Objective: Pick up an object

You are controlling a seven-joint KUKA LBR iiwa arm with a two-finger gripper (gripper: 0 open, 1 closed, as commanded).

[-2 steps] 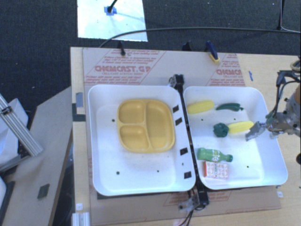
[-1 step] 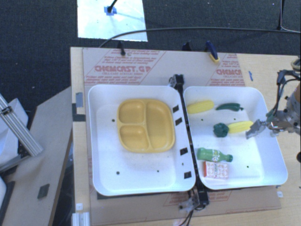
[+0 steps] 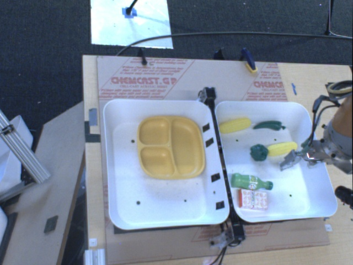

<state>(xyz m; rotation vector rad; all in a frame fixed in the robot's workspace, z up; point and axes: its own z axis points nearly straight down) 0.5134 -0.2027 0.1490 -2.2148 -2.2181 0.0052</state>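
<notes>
The right bin (image 3: 320, 200) holds several toy items. A yellow corn cob (image 3: 234, 125) and a dark green pepper (image 3: 269, 126) lie along the back. A green broccoli piece (image 3: 258, 152) touches a second yellow cob (image 3: 282, 148) in the middle. A green bottle (image 3: 251, 181) lies on its side above a red and white carton (image 3: 253, 199) near the front. My gripper (image 3: 296, 159) hangs over the right part of this bin, just right of the second yellow cob and slightly nearer the front. Nothing shows in its grasp.
The left bin (image 3: 124, 203) carries a yellow divided plate (image 3: 170, 147). Black clips line the ridge between the bins (image 3: 216, 164). Cables and a blue clamp (image 3: 249, 61) sit on the board behind the bins. The arm's body (image 3: 339, 137) stands over the bench's right edge.
</notes>
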